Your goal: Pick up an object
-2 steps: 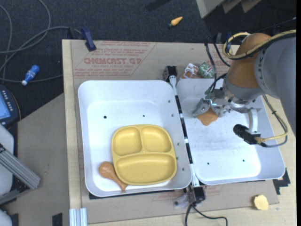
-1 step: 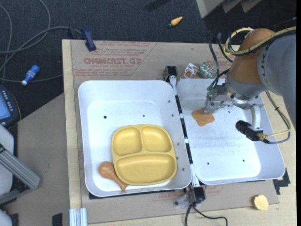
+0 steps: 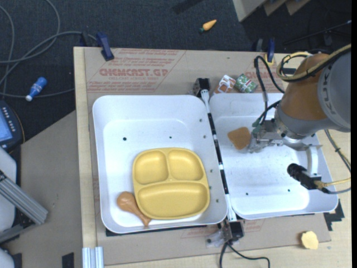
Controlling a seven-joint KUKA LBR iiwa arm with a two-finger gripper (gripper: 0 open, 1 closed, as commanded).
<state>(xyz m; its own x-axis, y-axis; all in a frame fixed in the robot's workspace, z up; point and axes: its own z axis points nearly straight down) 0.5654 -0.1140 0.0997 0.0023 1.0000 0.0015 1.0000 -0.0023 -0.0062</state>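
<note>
While the arm reaches into the right-hand bin, the gripper sits low over the bin floor with a flat brown object lying just beside it, on the side away from the arm, toward the divider between the two bins. Whether the jaws are open, closed or already pinching that piece cannot be told from this slanted view: the wrist housing and the orange band above it cover the tips, and the brown piece's near edge meets the metal without any clear gap or clear clamp. That single relation decides the coming move, in my judgement. If the piece is beyond the tips rather than between them, a straight lift would come up with nothing, and the gripper would need a short shift toward the divider first. The object looks roughly as wide as it is long, a rounded slab with no strong long axis, so jaw rotation probably matters less than getting the tips to straddle an edge. It also lies flat, which could let it slide ahead of a closing jaw. Well apart from the jaws, in the left-hand bin, rest a yellow divided tray and a tan drumstick-shaped toy touching its corner.
</note>
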